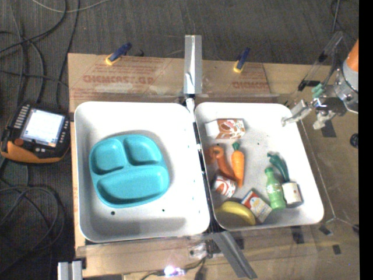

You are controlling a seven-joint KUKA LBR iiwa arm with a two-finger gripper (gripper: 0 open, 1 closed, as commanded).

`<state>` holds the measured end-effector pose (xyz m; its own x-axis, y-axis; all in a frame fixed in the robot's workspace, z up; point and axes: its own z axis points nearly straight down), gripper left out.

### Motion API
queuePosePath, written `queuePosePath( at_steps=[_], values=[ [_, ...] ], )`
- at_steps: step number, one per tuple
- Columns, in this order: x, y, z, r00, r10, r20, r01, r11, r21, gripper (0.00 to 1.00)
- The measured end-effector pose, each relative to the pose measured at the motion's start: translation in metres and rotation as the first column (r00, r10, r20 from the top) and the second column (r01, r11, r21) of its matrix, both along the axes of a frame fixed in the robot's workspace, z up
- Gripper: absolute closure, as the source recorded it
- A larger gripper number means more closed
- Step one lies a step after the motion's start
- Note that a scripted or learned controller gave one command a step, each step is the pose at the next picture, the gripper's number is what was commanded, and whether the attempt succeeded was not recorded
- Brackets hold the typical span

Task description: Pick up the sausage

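Note:
The sausage (220,162), an orange-brown curved piece, lies in the right bin (303,150) near its left wall. It is pressed against a carrot (238,163) on its right, and a red-and-white can (224,186) sits just below it. My gripper (302,120) hangs over the right bin's far right corner, well up and to the right of the sausage. Its fingers (293,113) stand apart, open, with nothing between them.
The right bin also holds a small carton (229,128), a green bottle (274,188), a dark green item (279,163), a small can (293,193), a banana (236,213) and a little box (256,205). A blue divided plate (131,169) lies in the left bin (87,214). A handheld pendant (38,132) sits left of the bench.

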<state>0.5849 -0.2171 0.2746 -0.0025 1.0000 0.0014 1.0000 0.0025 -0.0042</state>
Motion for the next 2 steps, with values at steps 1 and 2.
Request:
queuePosePath(
  at_steps=[1,2],
  values=[
    [-0.011,-0.005,0.006,1.000,0.008,0.001,-0.008,1.000,-0.001,0.00],
    [-0.042,0.070,-0.167,0.987,0.162,0.000,-0.162,0.987,0.002,0.00]
  ],
)
